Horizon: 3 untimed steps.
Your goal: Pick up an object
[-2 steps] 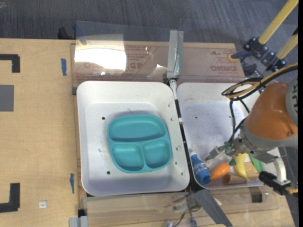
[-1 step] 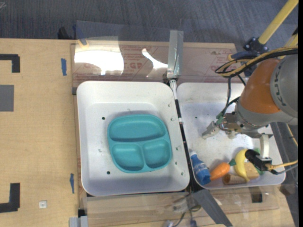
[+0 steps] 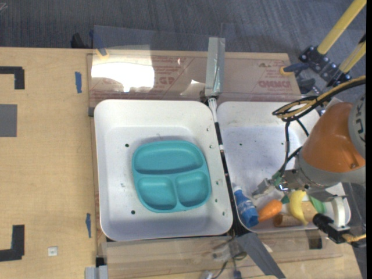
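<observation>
Reaching in from the right over the right bin (image 3: 256, 127), arm w/ orange band (image 3: 331, 144), gripper (image 3: 286, 186) low at the near-right corner. Can't tell if clenched or released; hidden by wrist. Heaped just beside and below the gripper: blue bottle (image 3: 246, 208), orange piece (image 3: 269, 210), yellow piece (image 3: 298, 206), green bit (image 3: 317, 204). Well apart in the left bin (image 3: 110, 156): teal divided tray (image 3: 171, 175), lying flat.

A teal divided tray (image 3: 170, 175) lies in the plain white left bin (image 3: 110, 156). The white right bin (image 3: 256, 144) is speckled with dark scuffs; at its near edge cluster a blue bottle (image 3: 246, 209), an orange piece (image 3: 270, 210) and a yellow one (image 3: 297, 206). The bench (image 3: 40, 173) is tan with black markings.
</observation>
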Tool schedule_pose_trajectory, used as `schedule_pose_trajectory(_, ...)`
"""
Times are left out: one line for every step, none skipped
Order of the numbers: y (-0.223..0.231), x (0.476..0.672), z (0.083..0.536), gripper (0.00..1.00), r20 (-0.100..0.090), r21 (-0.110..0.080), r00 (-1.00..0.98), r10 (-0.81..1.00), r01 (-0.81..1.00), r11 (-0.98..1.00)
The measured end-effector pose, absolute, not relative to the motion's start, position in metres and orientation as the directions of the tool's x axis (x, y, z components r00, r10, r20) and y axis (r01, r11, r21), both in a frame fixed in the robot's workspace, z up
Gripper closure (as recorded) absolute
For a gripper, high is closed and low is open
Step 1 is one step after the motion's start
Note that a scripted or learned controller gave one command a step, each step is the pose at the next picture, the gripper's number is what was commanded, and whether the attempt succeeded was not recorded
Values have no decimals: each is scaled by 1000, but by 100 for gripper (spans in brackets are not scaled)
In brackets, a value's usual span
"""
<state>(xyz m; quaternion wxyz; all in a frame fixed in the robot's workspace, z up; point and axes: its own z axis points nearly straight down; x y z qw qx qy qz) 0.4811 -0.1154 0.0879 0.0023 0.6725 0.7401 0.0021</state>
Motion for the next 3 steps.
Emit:
schedule_pose_trajectory(-116,483,99,100,-3,13,-94,996,995,94)
schedule_pose_trajectory(-42,491,185,100,2,2,261,965,965,-261)
schedule_pose_trajectory(-8,510,184,100,0,-2,295,956,956,-295)
